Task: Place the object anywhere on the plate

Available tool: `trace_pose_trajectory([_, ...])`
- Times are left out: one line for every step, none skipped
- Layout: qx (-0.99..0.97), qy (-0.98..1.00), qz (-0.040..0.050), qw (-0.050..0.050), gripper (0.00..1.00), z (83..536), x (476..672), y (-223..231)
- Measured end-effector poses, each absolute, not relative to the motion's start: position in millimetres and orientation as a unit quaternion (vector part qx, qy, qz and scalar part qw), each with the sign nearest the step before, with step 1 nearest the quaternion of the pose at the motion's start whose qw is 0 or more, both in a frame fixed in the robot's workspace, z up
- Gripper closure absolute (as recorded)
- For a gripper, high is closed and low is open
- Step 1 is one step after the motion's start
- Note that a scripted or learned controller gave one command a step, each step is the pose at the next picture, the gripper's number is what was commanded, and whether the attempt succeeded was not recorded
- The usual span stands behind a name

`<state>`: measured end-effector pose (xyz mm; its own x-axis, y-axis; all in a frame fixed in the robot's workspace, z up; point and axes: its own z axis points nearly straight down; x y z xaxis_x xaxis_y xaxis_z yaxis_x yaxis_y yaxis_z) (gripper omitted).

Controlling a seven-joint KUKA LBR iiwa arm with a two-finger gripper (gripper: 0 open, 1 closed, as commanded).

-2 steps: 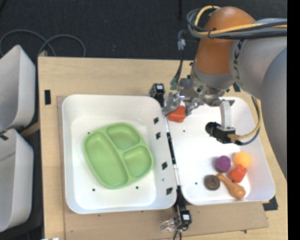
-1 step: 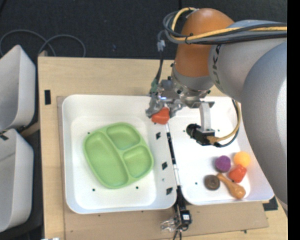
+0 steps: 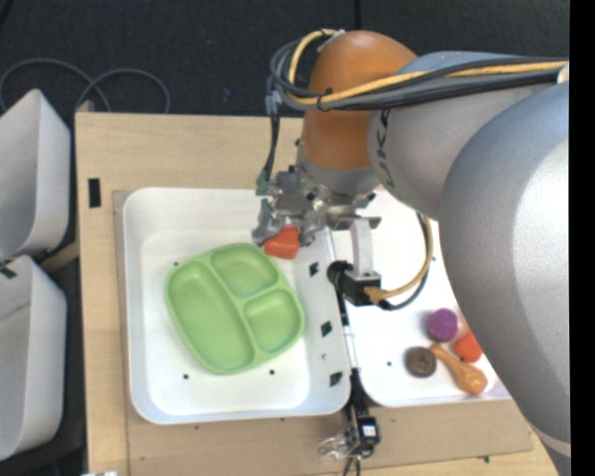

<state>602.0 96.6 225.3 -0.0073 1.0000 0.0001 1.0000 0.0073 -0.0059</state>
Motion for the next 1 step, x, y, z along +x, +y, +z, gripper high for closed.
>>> trace_pose_trajectory([-0.706, -0.708, 0.0021, 0.002, 0.00, 225.5, 602.6, 93.6])
